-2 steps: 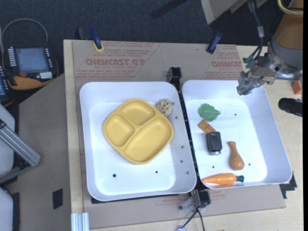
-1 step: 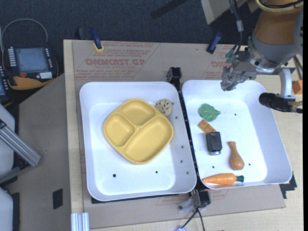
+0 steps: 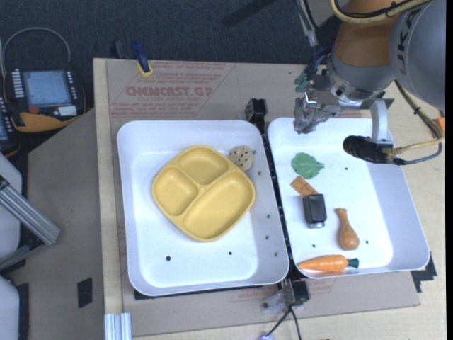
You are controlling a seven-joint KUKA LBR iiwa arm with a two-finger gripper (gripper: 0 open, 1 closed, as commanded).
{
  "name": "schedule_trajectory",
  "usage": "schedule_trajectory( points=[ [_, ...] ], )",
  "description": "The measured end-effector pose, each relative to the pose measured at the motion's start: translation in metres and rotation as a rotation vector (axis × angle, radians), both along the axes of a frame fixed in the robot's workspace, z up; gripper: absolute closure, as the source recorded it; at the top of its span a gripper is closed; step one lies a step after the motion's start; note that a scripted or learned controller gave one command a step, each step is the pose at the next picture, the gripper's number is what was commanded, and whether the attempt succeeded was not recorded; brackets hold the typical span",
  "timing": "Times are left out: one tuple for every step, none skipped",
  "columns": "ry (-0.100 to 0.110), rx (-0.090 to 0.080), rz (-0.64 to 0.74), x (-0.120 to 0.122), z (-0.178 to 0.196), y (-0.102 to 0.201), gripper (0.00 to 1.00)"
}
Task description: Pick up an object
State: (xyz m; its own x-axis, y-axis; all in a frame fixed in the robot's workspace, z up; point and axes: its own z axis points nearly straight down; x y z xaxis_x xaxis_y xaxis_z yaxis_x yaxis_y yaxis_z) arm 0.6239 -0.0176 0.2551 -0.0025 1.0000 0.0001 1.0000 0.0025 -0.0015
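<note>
No single item is named by the task, so the likeliest candidates are taken to be the loose pieces lying in the shallow white right-hand bin (image 3: 396, 190): a flat green leaf-shaped toy (image 3: 307, 164) near the bin's far left part, a small orange-brown block (image 3: 304, 186) just beside it at about six o'clock, a dark rectangular block with a pale end (image 3: 314, 210) next below, a tan drumstick-shaped toy (image 3: 346, 230) at roughly four o'clock from that block, and an orange plastic carrot with a green tip (image 3: 327, 263) lying along the near rim. These pieces are spread apart rather than stacked, which would leave room for a grasp from above on most of them. The two-finger gripper (image 3: 306, 122) is seen at twelve o'clock from the green leaf, over the far left corner of the right bin, and nothing is seen between its fingers; whether they are parted or closed cannot be told at this angle. It is judged that the approach has not yet reached any piece. In the shallow white left-hand bin (image 3: 141, 246) a yellow three-compartment plastic tray (image 3: 204, 191) is set diagonally, and a small speckled cookie-like toy (image 3: 242, 156) rests against the tray at its two o'clock edge.
</note>
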Motion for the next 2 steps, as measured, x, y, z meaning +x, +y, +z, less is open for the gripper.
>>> schedule_trajectory(
  points=[
    [0.001,0.0,0.0,-0.001,-0.009,0.043,1.0],
    [0.002,0.0,0.001,0.0,-0.02,0.088,1.0]
  ],
)
